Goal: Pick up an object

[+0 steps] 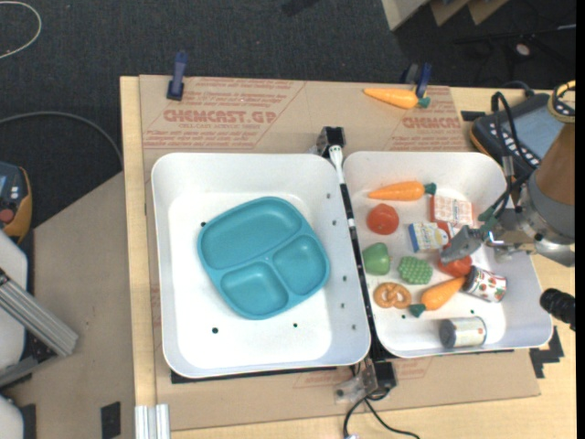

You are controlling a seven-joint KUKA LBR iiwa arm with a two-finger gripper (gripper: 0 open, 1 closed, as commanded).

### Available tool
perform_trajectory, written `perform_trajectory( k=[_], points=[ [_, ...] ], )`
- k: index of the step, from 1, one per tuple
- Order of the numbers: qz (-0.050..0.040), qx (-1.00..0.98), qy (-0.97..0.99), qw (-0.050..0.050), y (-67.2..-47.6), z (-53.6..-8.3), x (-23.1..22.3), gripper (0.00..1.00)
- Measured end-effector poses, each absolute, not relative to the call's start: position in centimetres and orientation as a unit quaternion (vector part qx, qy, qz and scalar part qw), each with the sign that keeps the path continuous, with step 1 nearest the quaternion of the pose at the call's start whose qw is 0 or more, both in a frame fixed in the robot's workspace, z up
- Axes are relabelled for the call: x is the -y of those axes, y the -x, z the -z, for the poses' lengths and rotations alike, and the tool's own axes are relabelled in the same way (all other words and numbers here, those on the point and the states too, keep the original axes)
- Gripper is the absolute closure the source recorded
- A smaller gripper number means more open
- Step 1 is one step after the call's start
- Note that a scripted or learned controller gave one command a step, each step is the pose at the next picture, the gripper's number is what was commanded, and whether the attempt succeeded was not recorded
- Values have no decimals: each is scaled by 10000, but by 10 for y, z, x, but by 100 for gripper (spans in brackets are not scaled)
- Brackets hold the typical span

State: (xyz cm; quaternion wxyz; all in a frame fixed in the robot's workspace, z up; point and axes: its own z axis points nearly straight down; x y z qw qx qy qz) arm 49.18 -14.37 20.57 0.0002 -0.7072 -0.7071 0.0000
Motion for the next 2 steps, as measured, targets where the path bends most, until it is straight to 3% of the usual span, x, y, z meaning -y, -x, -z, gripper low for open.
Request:
perform_trajectory(
  k=[1, 2],
  points=[
    [6, 7073, 7070, -13, -493, -216, 144, 100],
    [26, 7103, 7039, -14, -485, -258, 66, 100]
  ],
)
